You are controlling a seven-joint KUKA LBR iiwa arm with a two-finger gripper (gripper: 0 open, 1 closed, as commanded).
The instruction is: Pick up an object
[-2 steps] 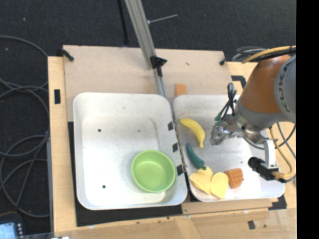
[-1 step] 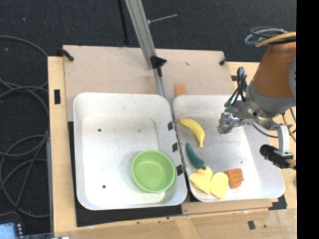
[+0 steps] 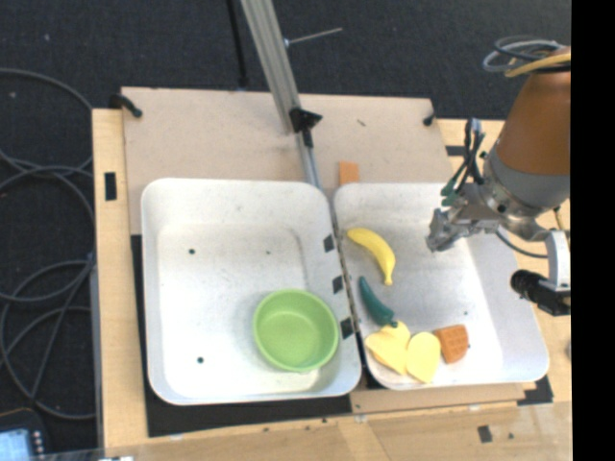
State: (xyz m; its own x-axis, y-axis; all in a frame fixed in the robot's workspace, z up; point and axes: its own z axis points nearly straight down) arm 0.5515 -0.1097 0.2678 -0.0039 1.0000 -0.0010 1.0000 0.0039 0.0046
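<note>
Two white bins are seen side by side; the gripper [image 3: 440,235] is poised over the right bin [image 3: 500,325], toward its far right part, and whether it is wide or narrow cannot be told. Nothing is seen held. A banana [image 3: 374,252] lies just left of it. Nearer are a green pepper [image 3: 374,303], two yellow pieces [image 3: 405,351] and an orange block [image 3: 453,343]. A green bowl [image 3: 295,328] sits in the left bin [image 3: 192,257].
</note>
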